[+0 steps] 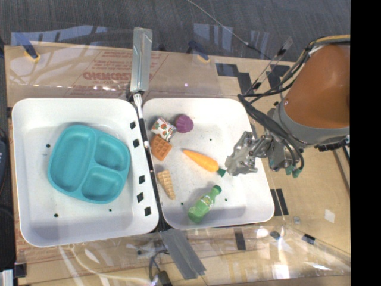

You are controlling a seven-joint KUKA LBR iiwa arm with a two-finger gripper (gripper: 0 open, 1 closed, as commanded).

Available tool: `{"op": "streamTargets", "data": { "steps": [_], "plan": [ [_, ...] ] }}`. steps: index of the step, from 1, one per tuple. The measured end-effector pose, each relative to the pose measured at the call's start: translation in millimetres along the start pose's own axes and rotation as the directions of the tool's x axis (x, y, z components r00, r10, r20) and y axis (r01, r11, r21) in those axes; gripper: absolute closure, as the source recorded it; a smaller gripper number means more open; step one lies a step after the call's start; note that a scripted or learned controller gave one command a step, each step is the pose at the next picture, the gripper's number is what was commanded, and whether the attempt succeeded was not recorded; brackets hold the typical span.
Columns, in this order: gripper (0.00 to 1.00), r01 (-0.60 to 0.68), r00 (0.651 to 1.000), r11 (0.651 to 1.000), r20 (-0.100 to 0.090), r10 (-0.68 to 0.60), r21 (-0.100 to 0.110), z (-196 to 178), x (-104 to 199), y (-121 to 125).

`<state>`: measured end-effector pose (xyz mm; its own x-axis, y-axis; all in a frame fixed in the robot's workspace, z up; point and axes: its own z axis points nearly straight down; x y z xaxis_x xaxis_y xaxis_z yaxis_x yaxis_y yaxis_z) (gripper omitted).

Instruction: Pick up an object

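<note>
gripper hovers beside carrot in right bin.

We count two white bins: one holds one teal divided plate; the other holds one carrot, one green bottle, one purple ball, one waffle, one cone, one small carton.

Bright even overhead light, soft shadows, glare on clear plastic sheeting, slightly soft focus

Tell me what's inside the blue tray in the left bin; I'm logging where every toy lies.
The blue tray shows three bare compartments with nothing lying in them. The tray itself covers the floor of the left bin beneath it, so anything under there cannot be seen.
</note>
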<state>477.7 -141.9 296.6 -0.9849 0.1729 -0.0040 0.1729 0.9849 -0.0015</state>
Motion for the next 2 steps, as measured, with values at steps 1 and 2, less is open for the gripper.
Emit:
{"op": "streamTargets", "data": {
  "steps": [1, 2],
  "plan": [
    [1.0, 0.167, 0.986, 0.986, -0.005, -0.167, -0.001, 43.1, -10.9, -69.2],
    [1.0, 0.048, 0.999, 0.999, -0.001, -0.048, -0.004, 204.3, -71.0, 16.0]
  ]
}}
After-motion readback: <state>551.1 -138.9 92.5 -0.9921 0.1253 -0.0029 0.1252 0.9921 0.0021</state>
